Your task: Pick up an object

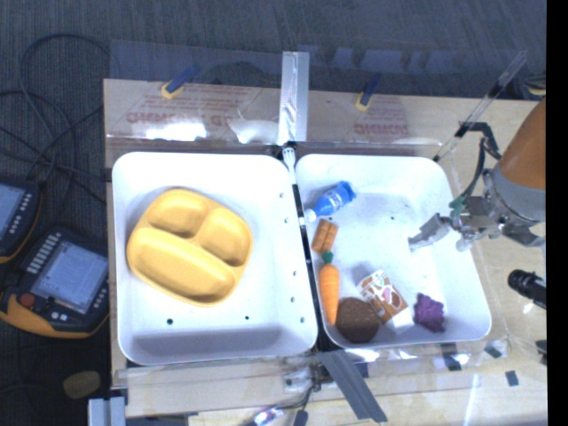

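The carrot [328,293] lay lengthwise, green top pointing toward the far wall; the gripper [446,232] hovered apart, jaws spread, empty.

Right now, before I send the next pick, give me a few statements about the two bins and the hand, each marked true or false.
1. The large yellow object lies in the left bin. True.
2. The carrot lies against the right bin's outer right wall. False: it lies near the divider between the bins, on the right bin's left side.
3. The hand holds the blue bottle. False: the bottle lies in the right bin's upper left corner, apart from the hand.
4. The purple object sits near the right bin's lower right corner. True.
5. The brown round object is in the left bin. False: it is in the right bin, just below the carrot.
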### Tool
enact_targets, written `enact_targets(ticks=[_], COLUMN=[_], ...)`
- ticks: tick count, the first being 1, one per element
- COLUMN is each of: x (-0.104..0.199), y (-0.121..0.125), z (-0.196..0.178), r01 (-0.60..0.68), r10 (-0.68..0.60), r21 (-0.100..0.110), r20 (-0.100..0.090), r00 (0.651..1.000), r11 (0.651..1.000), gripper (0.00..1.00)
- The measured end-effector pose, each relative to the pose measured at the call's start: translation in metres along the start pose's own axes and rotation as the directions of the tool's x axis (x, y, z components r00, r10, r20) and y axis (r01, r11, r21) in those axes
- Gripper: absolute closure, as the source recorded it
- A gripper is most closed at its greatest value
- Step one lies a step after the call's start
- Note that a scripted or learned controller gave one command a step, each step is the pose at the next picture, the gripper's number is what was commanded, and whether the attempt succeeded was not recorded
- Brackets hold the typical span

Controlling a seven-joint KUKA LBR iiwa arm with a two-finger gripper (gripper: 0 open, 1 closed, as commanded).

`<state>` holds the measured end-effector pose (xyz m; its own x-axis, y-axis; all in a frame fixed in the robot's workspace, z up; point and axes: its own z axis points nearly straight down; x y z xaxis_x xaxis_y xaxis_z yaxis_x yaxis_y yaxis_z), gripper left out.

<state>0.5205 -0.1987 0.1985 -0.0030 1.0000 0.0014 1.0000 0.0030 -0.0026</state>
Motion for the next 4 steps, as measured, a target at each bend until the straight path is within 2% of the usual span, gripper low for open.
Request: enact_targets(ticks=[1,2,3,4], x=[0.073,0.103,0.146,0.181], y=[0.048,0.090,0.141,0.110], z=[0.069,0.071,0.014,-0.002], r01=[-0.068,0.061,0.235,0.099], r10=[0.068,-0.061,-0.235,-0.099], r21=[0.001,0.001,-0.001,0.001], r20=[0.001,0.004,0.006,0.002], r00=[0.998,0.998,0.972,0.995], r11=[0.998,0.998,0.972,0.995], gripper=[0.00,0.00,0.00,0.00])
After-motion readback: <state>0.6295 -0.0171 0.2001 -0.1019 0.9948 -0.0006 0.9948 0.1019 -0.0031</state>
